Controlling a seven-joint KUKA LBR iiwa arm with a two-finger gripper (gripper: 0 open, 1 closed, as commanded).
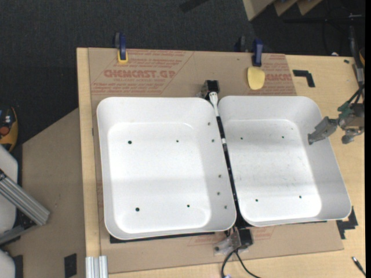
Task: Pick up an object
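Claw sits at the right rim of the right bin, low over the upper right corner, grey tip pointing in toward the bin floor. Cannot tell how it is set or whether it carries anything; nothing seen hanging from it.

Pickable object: none made out on the floor of either bin. Left bin shows dark dots that read as holes. The one loose-looking item is a small yellow object on the surface just beyond the right bin's far rim, under a blue clamp.

Risks, as judged: a descent here likely closes on bare plastic. Tip so near the rim could catch the wall and nudge the bin.
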